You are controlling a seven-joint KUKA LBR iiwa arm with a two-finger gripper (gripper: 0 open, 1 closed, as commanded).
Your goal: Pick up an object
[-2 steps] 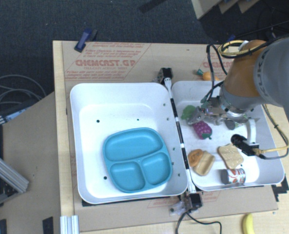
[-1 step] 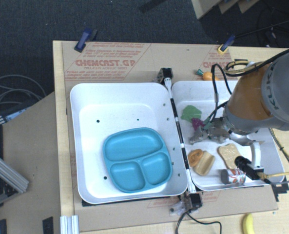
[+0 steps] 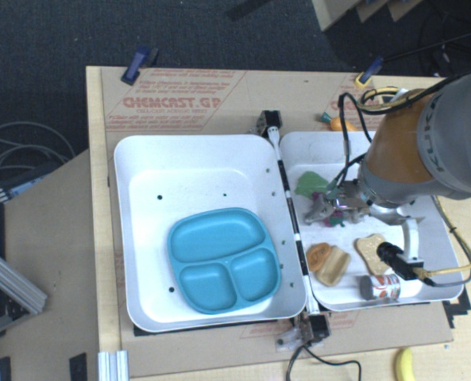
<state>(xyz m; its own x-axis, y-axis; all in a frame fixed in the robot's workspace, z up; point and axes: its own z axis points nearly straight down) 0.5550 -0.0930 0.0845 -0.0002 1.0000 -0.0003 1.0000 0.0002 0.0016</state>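
Observation:
My gripper (image 3: 327, 209) hangs low in the right bin (image 3: 435, 213), at its left side, under the grey arm with its orange band. A green soft item (image 3: 310, 184) lies just behind the gripper, touching or nearly touching it. In front of the gripper lie a brown round pastry (image 3: 320, 253) and a tan piece (image 3: 335, 267) beside it. A slice of toast (image 3: 369, 248) sits to the right of these. A small can with a red and white label (image 3: 383, 287) lies on its side at the bin's front edge. Nothing shows between the gripper's tips.
The left bin (image 3: 140, 173) holds a blue divided plate (image 3: 223, 258) at its front middle. A black hinge strip (image 3: 287, 205) runs between the bins. Blue clips (image 3: 139, 64) sit on the cardboard bench top, and a yellow object (image 3: 405, 365) lies at the front right.

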